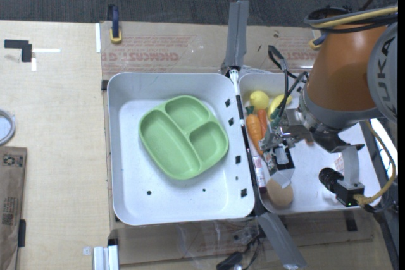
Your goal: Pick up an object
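Camera view, looking down on your bench: the left shallow white bin (120, 155) holds a pale green plastic divided plate (183, 136) with three compartments, lying flat near the bin's middle. The right shallow white bin (310, 196) carries the clutter, packed against its left wall: a yellow lemon-shaped toy (259, 98) at the far end, an orange carrot-shaped toy (254, 126) just beside it toward you, and a tan egg-shaped object (279, 193) at the near end. Your grey arm with the orange band (345, 73) reaches in from the right and hangs over this bin. The two-finger gripper (276, 147) sits low among the items, between the carrot and the egg; you cannot tell how wide it stands, nor whether anything is caught in it, since dark hardware and cables blur together there.
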You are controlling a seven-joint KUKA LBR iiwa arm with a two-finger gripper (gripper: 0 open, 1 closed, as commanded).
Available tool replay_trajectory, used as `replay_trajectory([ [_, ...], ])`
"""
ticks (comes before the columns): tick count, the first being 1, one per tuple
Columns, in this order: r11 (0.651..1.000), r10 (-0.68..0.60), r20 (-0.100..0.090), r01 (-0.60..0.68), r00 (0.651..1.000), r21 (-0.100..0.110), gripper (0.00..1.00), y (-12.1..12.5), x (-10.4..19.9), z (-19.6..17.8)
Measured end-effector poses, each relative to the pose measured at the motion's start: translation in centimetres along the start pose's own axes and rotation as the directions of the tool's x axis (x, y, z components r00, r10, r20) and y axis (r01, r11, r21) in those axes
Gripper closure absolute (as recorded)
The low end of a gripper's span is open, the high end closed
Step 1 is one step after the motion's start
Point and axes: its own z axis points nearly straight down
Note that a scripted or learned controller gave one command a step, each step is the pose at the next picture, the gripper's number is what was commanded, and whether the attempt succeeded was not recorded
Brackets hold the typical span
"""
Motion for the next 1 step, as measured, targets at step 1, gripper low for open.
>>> replay_trajectory([
  [1,1.0,-0.001,0.001,0.001,1.0,0.003,1.0,0.06,-0.07,-0.79],
])
